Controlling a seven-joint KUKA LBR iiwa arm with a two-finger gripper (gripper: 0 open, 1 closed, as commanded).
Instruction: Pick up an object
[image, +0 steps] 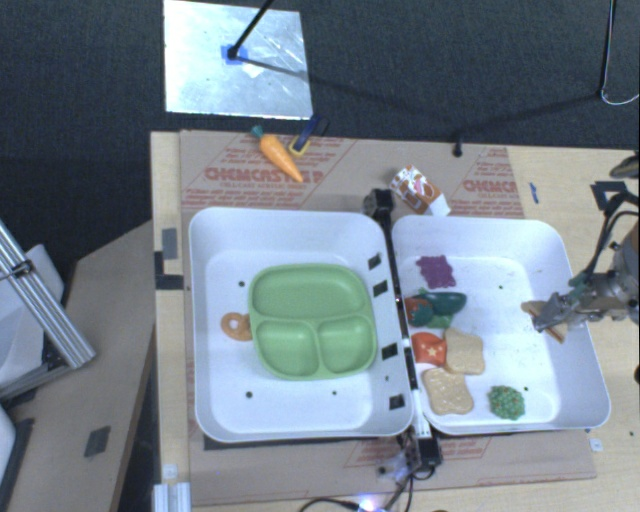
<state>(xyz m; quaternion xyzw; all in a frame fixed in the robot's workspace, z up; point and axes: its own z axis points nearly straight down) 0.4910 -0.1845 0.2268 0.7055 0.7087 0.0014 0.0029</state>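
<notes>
Grey arm (615, 285) low over right bin (560, 250) right rim; fingers (548, 315) pinching tan piece (556, 330).

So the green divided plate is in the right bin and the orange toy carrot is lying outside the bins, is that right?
Not quite. The camera view shows the green divided plate in the left white bin, not the right one. The orange toy carrot does lie outside the bins, on the board behind them.

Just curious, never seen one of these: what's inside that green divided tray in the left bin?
Nothing that I can see: the green tray's three compartments show bare green. A small orange pretzel-like ring lies beside it, outside, on the left bin's floor. Whatever is under the tray is covered.
</notes>
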